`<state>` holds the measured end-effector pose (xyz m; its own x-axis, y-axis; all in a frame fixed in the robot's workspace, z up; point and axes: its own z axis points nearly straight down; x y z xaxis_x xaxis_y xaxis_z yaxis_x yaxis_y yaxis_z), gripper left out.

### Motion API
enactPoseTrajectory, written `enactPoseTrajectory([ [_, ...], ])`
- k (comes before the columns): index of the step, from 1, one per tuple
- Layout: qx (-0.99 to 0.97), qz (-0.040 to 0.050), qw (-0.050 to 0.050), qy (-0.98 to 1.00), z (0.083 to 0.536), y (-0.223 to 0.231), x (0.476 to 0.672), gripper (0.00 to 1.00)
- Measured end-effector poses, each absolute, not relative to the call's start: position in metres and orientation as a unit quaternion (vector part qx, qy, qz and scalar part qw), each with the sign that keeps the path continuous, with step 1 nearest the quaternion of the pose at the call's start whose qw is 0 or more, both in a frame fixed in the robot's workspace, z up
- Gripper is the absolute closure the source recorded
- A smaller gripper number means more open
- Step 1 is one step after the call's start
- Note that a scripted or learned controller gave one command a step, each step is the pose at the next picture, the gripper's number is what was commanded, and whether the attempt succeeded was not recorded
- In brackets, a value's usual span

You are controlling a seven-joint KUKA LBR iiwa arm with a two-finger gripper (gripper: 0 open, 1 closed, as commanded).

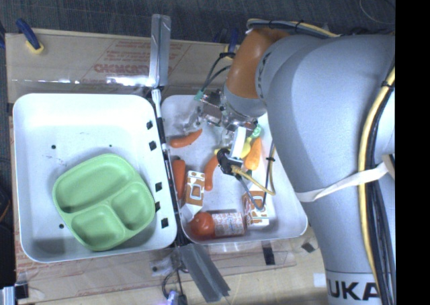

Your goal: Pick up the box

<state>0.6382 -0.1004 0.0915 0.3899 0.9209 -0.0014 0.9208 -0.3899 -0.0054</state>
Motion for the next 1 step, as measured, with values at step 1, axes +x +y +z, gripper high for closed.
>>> enactPoseTrajectory([
  [1,-0.832,0.0024,0.004,-0.554,0.1016,-0.0993,0.6384,1.0],
])
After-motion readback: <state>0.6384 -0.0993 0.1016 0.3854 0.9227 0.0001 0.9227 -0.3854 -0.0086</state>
